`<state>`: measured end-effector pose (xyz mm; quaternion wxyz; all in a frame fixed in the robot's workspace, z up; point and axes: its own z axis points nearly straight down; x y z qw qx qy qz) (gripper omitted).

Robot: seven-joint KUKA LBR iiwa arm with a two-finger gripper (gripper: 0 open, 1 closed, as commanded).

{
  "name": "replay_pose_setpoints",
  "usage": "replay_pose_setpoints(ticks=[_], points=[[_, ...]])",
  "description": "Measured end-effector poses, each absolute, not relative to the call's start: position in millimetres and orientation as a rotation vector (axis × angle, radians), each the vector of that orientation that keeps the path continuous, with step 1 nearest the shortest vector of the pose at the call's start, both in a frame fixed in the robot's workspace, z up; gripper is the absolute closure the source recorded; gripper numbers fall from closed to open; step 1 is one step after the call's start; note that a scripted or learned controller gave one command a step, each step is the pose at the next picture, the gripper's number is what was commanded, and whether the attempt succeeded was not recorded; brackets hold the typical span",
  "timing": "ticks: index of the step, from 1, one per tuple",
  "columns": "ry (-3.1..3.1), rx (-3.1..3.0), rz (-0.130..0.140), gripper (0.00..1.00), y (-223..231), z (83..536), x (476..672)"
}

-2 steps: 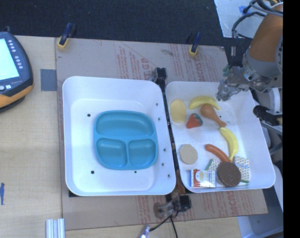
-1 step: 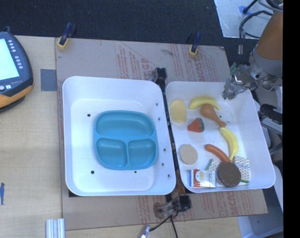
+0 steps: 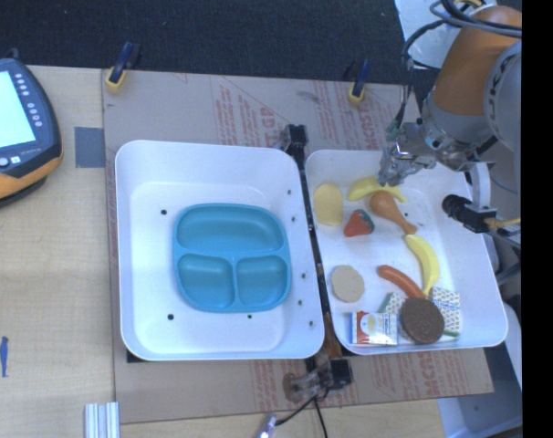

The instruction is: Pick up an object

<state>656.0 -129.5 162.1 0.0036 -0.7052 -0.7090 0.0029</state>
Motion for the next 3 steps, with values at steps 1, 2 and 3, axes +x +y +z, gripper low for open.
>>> replay_pose_setpoints(ticks=[1, 2, 3], points=[[-2.221, -2.215, 0.006, 0.0, -153.2, 189.8, 656.5], [-2.221, -2.211, 0.011, 0.0, -194.1, 91.8, 613.3], [-2.225, -2.21, 0.009, 0.0, -135.7, 107.4, 654.4]])
